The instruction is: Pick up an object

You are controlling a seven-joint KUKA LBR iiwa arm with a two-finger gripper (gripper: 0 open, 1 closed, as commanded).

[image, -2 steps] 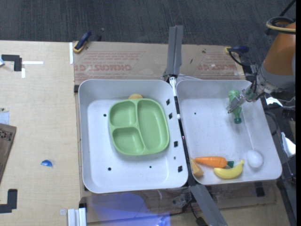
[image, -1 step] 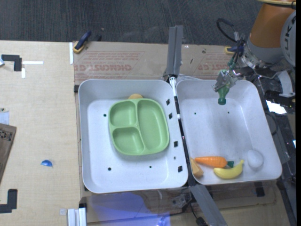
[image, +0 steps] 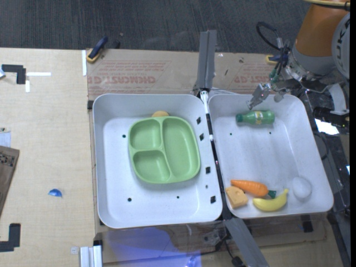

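the arm reaches in from the right, and its hand (image: 260,96) hangs over the far edge of the right bin (image: 278,149), just above and a little to the left of the green bottle (image: 255,117). i cannot tell whether the hand is released or clenched; it is small and dark against the bin rim. nothing shows between its tips, so it carries no object.

the bottle lies on its side near the far wall of the right bin, cap end toward the divider, well apart from the other things. that isolation probably makes it the likeliest target: there is room on both sides for a grasp across its narrow body, and the hand is nearest to it.

the rest of the right bin's objects crowd the near edge. a carrot (image: 250,187) lies just beside a tan wedge (image: 236,197), a banana (image: 271,202) sits next to them, and a pale white ball (image: 301,188) rests toward the near right corner. packed close to the wall, these look harder to reach cleanly.

the left bin (image: 111,166) holds a green divided plate (image: 164,149), lying flat, with a small yellow thing (image: 160,114) peeking out behind its far rim.

the pick is not yet made; the next move would be a descent onto the bottle, which being round may roll away.
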